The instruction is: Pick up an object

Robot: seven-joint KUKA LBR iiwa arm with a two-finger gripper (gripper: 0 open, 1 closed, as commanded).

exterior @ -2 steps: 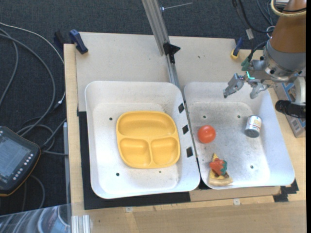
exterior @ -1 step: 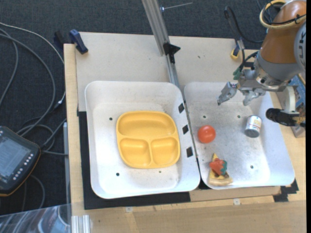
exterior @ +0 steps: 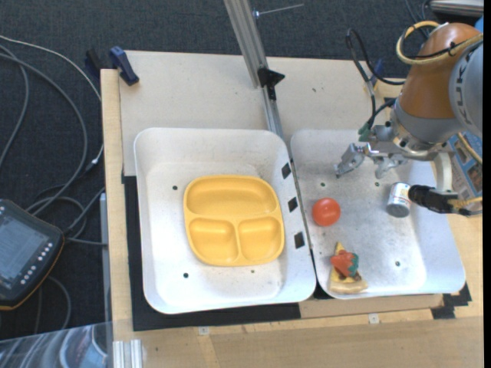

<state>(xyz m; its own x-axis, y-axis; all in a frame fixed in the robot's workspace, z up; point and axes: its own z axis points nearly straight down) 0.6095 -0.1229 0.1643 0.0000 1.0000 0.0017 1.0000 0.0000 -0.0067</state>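
Note:
In the right bin (exterior: 430, 271) lie a red ball (exterior: 326, 211), a small silver can (exterior: 397, 199) on its side and a toy pizza slice (exterior: 347, 269) with red and green toppings near the front rim. My gripper (exterior: 362, 167) hovers over the bin's back part, up and right of the red ball and left of the can. Its fingers are spread open and nothing sits between them. A yellow divided plate (exterior: 233, 220) rests in the middle of the left bin (exterior: 157, 205).
A metal post (exterior: 249, 37) slants down to the gap between the bins. Black clips (exterior: 291, 202) line the shared rim. A blue clamp (exterior: 123, 64) sits at the bench's back left corner. Cables and a black tablet (exterior: 23, 251) lie on the floor to the left.

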